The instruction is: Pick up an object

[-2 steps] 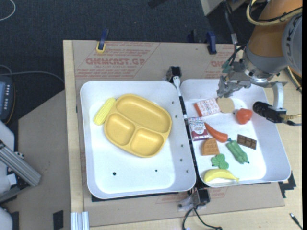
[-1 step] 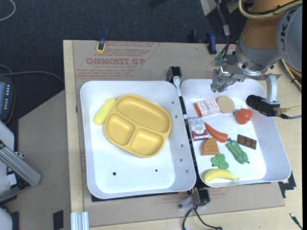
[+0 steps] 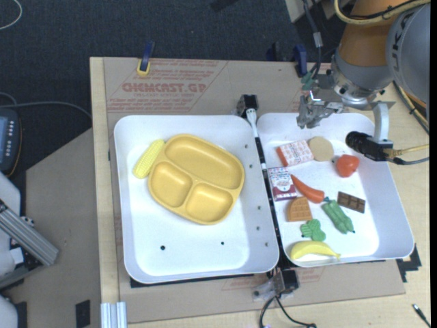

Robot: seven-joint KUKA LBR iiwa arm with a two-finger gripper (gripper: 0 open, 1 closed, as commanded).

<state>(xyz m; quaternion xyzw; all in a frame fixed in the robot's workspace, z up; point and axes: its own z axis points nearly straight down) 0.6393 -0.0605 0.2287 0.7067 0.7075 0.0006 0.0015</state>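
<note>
My gripper hangs over the far edge of the right bin; whether it is released or clenched, I cannot tell. Just beside it lie a pale round cookie and a red-and-white packet. The yellow tray sits in the left bin.

Bright even overhead light, soft shadows, slightly grainy
</note>
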